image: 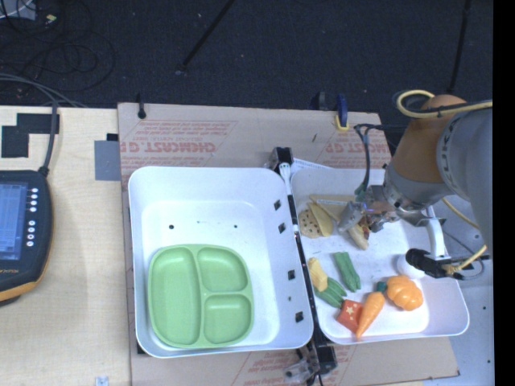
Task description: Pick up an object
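Observation:
The right bin [438,322] holds several toy foods. A green bean pod [348,270] lies in the middle, a yellow corn piece [319,274] and a darker green piece [330,294] to its left. A red pepper [348,315], a carrot [369,312] and an orange fruit [404,293] sit near the front. A tan cheese wedge [322,217] and a cracker [309,224] lie at the back left. My gripper [358,223] is low in the bin's back part, just right of the cheese, over a pale piece [357,237].
The left bin [161,195] holds a green sectioned plate [199,296] at its front. A teach pendant [20,227] lies on the bench at far left. Cables [447,264] trail beside the arm at the right bin's right wall.

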`<state>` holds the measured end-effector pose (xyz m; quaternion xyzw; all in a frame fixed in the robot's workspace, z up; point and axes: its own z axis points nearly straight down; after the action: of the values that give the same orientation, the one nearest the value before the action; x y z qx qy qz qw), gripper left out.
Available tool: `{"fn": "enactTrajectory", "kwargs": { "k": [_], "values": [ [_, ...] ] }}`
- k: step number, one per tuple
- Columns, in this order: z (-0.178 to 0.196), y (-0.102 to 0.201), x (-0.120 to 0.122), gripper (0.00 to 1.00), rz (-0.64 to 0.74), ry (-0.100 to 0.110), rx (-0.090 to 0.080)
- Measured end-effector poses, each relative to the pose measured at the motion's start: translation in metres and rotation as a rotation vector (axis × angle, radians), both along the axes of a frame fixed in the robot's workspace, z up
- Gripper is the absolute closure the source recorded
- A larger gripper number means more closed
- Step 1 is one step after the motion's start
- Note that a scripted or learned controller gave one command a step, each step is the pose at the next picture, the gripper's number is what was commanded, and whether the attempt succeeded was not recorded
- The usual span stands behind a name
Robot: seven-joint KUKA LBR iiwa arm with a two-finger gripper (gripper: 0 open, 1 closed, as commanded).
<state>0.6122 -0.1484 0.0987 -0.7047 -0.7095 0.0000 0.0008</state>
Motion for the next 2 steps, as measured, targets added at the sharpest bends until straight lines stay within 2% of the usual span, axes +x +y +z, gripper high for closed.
{"fn": "enactTrajectory", "kwargs": {
  "k": [1,2],
  "values": [
    [0.049,0.052,-0.021,1.0,-0.004,0.001,0.001],
    [0.131,0.096,-0.057,1.0,-0.004,0.0,0.001]
  ]
}}
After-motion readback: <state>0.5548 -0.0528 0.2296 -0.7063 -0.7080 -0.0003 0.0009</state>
